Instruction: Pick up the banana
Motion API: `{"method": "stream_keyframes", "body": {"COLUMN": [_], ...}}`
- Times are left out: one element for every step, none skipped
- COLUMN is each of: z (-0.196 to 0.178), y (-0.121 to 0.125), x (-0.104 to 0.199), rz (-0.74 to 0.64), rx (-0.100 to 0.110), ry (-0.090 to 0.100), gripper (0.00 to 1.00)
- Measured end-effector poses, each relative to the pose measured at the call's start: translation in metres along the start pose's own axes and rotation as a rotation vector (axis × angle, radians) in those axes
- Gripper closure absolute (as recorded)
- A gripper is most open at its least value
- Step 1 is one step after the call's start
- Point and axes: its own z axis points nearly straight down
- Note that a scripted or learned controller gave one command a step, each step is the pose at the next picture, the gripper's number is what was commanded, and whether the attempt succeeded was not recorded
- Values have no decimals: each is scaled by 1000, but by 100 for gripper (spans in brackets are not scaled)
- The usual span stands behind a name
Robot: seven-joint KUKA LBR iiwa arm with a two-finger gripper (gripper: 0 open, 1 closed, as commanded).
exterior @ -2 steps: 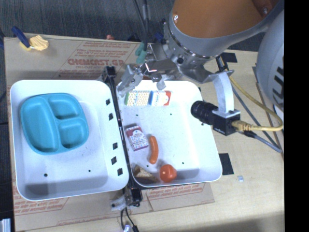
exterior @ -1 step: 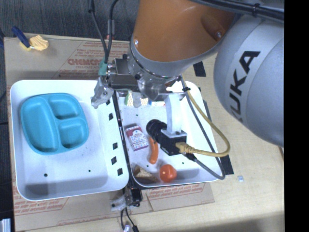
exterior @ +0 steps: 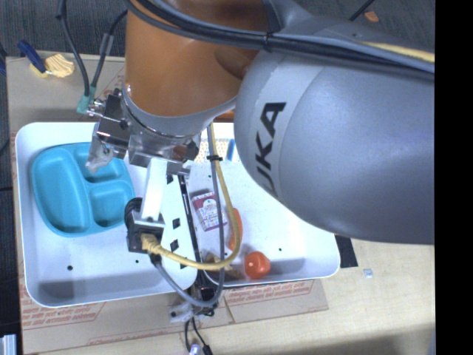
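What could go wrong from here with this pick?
The claw appears over the blue tray, so coming down may strike or grab its rim instead. The arm hides much of the white bin, so I cannot confirm what lies beneath; any sweep could knock the orange ball.

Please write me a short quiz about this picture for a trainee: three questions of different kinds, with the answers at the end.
1. True or false: in the camera view, the gripper overlaps the upper right corner of the blue divided tray.
2. Multiple choice: what colour is the small round thing near the lower edge of the white bin? A) green B) orange-red C) white
3. Fill in: in the view, the blue divided tray lies at the white bin's ___ end.

Key: 1 true; 2 B; 3 left.
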Motion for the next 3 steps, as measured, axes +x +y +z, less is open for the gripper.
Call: {"method": "stream_keyframes", "body": {"z": [-10,-48,131], "y": [0,41,60], "x": [1,-89,-49], "rz": [-10,10,-128], "rx": [2,-4,2], "ry": [-3,3,-1], "gripper": [100,100,100]}}
